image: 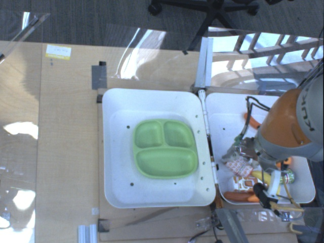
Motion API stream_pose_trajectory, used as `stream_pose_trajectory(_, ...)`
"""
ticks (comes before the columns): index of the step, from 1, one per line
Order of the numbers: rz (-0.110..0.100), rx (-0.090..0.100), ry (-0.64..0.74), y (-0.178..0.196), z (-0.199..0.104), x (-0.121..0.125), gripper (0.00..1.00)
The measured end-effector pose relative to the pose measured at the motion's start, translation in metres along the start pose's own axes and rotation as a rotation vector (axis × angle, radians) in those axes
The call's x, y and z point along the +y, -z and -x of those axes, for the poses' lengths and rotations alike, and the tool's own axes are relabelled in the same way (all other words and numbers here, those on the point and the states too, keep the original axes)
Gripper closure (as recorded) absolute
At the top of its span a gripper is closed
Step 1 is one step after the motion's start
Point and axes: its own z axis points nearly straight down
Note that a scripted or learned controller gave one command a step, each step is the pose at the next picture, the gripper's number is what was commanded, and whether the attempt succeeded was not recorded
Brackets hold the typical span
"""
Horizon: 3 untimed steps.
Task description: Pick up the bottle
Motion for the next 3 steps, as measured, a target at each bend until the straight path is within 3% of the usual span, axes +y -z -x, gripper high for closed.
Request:
stream_pose_trajectory(1, 0.008, 0.0, 0.001, 0.011, -0.001, 0.003, 1.0)
stream_pose_trajectory(2, -0.01, 0.0, -0.148, 0.194, -0.067, -0.003, 1.0)
stream_pose_trajectory(3, -0.011, 0.0, -0.096, 0.225, -0.174, -0.001, 1.0)
